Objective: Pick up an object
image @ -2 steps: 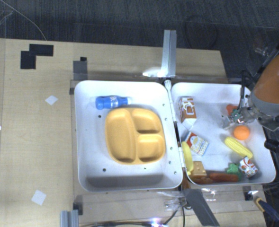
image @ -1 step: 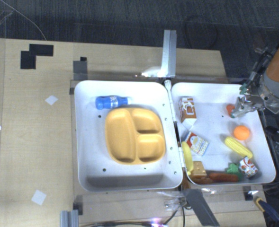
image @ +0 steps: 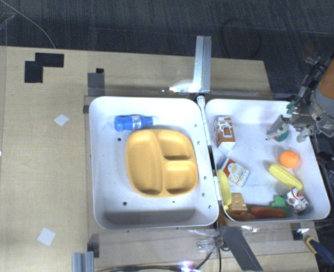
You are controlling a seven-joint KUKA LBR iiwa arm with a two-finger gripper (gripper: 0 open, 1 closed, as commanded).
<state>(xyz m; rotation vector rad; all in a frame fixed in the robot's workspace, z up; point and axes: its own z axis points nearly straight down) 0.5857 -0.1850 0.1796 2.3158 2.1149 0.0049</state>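
My gripper (image: 288,132) hangs over the far right part of the right bin (image: 252,113), its fingers apart with nothing between them. An orange ball (image: 290,158) lies just in front of it, and a yellow banana-like piece (image: 286,176) sits in front of that. A small brown and white carton (image: 225,131) stands at the bin's left side, with a colourful packet (image: 235,172) below it. Along the near wall lie a yellow piece (image: 224,189), a brown block (image: 236,201), a dark red sausage shape (image: 266,212), a green item (image: 279,202) and a red and white can (image: 296,200).
The left bin (image: 98,169) holds a yellow divided plate (image: 161,162) and a blue bottle (image: 134,122) lying at its far side. A metal post (image: 203,64) rises behind the wall shared by the bins. Wooden bench top (image: 36,163) spreads to the left.
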